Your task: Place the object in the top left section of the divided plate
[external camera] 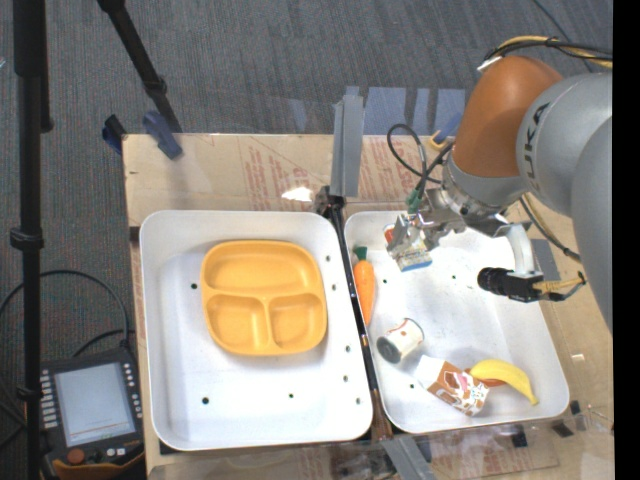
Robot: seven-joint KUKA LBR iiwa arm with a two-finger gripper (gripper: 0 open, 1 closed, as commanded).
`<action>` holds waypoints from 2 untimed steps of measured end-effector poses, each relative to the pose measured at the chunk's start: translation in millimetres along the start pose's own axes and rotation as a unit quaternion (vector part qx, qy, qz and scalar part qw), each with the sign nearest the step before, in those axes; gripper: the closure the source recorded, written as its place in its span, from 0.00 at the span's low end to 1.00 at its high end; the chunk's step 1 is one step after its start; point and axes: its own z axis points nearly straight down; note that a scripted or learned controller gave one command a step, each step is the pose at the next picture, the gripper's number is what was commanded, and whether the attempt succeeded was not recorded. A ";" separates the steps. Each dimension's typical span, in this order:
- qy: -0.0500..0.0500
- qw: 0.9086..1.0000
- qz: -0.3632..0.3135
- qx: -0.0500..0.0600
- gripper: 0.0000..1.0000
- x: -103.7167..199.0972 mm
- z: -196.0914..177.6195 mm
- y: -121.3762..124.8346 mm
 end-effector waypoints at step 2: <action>0.000 0.994 -0.113 -0.002 1.00 162.6 -29.3 -82.4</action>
